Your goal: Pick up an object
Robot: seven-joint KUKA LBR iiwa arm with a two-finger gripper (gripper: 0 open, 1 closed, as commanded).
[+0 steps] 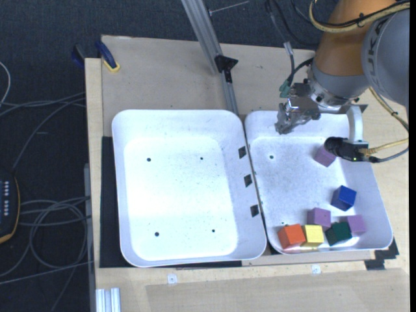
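The right bin (286, 181) holds several small blocks. A purple block (324, 156) lies alone near its upper right. A blue cube (343, 197) sits lower down. Along the bin's near edge stand an orange block (292, 235), a yellow block (313, 234), a green block (338, 233) and two more purple ones (319, 216) (355, 223). My gripper (286, 122) hangs over the far left corner of the right bin, well left of the lone purple block and apart from every block. I see nothing held in it.
The left bin (175, 187) lies beside the right one, with black clips (247, 180) along the shared rim. A slanted metal pole (208, 38) rises behind the bins. A black camera unit (341, 148) on the wrist sits over the right bin's far right.
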